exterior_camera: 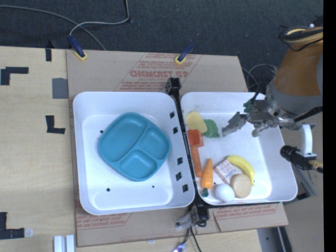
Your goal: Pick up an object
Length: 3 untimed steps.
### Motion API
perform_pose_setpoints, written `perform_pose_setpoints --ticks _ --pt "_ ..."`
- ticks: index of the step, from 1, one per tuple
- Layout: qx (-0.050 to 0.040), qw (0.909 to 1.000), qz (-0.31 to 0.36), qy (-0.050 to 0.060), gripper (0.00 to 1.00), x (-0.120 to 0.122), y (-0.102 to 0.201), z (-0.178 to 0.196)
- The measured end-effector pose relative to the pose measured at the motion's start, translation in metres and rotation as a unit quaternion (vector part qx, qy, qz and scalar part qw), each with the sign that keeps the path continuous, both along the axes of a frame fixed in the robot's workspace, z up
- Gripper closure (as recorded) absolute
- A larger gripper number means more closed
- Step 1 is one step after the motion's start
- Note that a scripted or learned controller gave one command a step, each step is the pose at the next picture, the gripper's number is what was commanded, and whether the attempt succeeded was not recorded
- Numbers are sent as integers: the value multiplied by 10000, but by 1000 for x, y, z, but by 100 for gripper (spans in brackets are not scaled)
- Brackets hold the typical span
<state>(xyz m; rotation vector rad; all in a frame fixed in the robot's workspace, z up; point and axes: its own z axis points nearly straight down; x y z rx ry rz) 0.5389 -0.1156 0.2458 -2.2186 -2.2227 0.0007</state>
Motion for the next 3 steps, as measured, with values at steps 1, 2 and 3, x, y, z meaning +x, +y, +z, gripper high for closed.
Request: perform_pose_setpoints --ticks 1,2,3 --pt "-1 10000 -11 12 0 -32 -51 -95" --pt "-6 10000 -8 -16 0 5 -42 -159" --pt "-17 10000 -12 -37 0 -31 -24 -159"
